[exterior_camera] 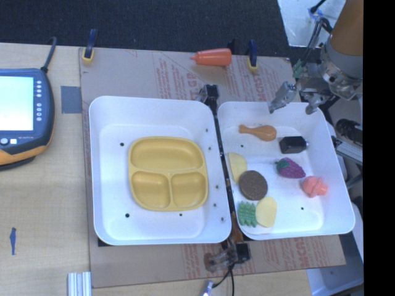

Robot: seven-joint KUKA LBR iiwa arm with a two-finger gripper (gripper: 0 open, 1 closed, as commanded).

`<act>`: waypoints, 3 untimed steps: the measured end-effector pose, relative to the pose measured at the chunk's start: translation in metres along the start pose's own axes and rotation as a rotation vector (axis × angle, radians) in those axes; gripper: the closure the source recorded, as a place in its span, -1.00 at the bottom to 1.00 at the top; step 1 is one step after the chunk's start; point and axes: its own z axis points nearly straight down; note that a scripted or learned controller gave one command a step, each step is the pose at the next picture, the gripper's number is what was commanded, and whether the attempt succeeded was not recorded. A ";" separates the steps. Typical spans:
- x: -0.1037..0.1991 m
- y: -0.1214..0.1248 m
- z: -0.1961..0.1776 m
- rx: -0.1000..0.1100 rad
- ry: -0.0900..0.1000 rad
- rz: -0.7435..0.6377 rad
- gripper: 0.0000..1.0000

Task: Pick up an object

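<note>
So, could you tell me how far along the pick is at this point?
Nothing looks picked yet. The gripper hangs open over the right bin's far edge, holding nothing. The drumstick, black block and other toy foods lie in that bin. Descent, grasp and lift remain.

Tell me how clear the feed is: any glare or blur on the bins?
Camera view: even lighting, items in the right bin sharp with soft shadows; the left bin rim is slightly washed out; the claw looks a bit soft; bright glare patch at top right.
</note>
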 end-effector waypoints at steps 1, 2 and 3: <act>-0.038 0.017 0.095 0.002 -0.001 0.001 -1.00; -0.092 0.006 0.183 -0.013 -0.005 -0.001 -1.00; -0.088 -0.038 0.188 -0.029 -0.012 -0.003 -1.00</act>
